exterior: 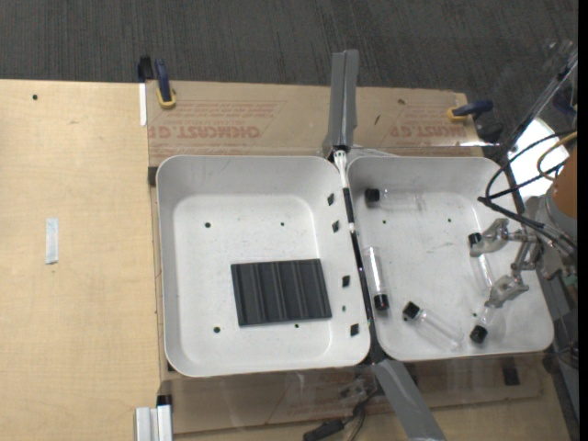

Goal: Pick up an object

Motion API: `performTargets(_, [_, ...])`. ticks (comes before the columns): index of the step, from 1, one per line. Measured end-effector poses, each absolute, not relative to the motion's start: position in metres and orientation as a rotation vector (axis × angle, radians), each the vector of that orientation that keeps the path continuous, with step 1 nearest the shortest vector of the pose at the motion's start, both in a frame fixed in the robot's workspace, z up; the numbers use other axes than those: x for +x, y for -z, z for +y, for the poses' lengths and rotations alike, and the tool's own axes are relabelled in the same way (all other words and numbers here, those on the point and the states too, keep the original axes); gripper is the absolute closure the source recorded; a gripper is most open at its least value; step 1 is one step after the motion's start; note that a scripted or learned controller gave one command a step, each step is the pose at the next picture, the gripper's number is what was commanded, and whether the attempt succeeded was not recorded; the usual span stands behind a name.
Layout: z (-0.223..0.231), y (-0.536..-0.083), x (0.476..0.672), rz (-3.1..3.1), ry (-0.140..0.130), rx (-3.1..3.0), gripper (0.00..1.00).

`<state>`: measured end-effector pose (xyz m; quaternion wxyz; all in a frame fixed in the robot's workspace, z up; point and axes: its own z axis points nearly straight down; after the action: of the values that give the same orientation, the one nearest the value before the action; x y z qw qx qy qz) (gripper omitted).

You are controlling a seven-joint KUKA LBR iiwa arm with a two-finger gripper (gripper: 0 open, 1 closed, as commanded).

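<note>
Over the right bin (395,343), the spread-open pincer (507,263) sits among clear black-capped tubes (375,278), holding nothing.

Left bin (184,246) holds a dark ribbed pad (280,292) toward 6 o'clock. Right bin (441,343) has clear black-capped vials (375,278) scattered; gripper (508,263) hangs at its 3 o'clock edge.

The ribbed black rectangular mat (280,291) lies in the shallow white left bin (175,246). Right of that mat, the neighbouring white bin (432,177) holds several clear black-capped vials (375,278) (scattered apart).
</note>
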<state>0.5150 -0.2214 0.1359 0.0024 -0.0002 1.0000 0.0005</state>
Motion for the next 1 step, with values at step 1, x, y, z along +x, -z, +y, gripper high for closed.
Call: performTargets(1, [-0.2215,-0.2491,0.4931,3.026,-0.001,-0.825,0.0])
